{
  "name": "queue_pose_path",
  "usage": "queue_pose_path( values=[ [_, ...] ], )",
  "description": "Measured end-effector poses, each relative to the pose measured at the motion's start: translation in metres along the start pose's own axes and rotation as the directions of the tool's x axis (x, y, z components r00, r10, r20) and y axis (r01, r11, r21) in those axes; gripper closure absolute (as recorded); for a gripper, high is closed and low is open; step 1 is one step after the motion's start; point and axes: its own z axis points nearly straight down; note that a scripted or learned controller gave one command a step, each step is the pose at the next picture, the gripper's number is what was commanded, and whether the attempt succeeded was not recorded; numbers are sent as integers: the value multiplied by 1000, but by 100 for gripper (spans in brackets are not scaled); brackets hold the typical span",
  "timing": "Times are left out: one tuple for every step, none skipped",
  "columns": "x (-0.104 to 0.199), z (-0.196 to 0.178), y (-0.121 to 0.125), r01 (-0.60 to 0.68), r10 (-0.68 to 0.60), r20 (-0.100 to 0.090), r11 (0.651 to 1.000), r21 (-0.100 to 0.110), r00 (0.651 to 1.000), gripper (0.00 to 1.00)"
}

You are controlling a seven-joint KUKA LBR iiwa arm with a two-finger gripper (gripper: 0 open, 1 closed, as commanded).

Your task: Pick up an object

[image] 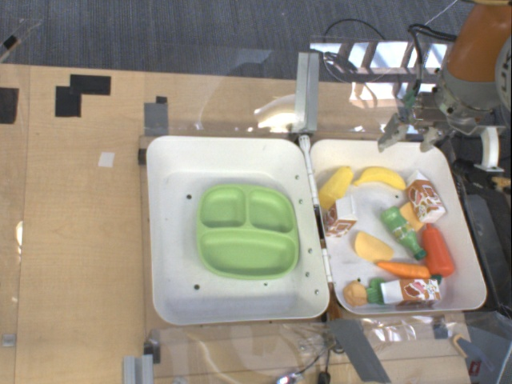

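Pale wood covers the table, with dark carpet beyond its far edge and a few black marks on its left part. Moving right, the left bin holds a green divided plate lying flat near its middle, with nothing on it. A grey divider post stands at the far end of the seam between the two bins.

Next comes the right bin, crowded with toy food: a lemon and a banana near the far wall, a small carton against the seam, a yellow wedge, a green bottle, a second carton, a carrot, a red pepper, and a bottle with a brown label lying along the near wall beside a small round piece.

Furthest right, the gripper hangs over the far rim of that bin, its two fingers spread apart with nothing between them. No object has been chosen yet, by the look of it.

The risk lies in the crowding. Pieces on the right side touch or overlap, so a descent there could catch two at once or push one aside. The rounded, smooth shapes may squirt out as the fingers close. A drop from the present spot would likely strike the bin rim.
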Motion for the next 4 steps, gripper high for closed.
queue_pose_path(
  values=[
    [44, 141, 11, 95, -95, 1, 995, -6, 996, 0],
    [46, 127, 14, 97, -97, 1, 995, -14, 995, 100],
    [46, 127, 14, 97, -97, 1, 995, -14, 995, 0],
    [47, 114, 16, 99, -99, 2, 995, -22, 995, 100]
  ],
)
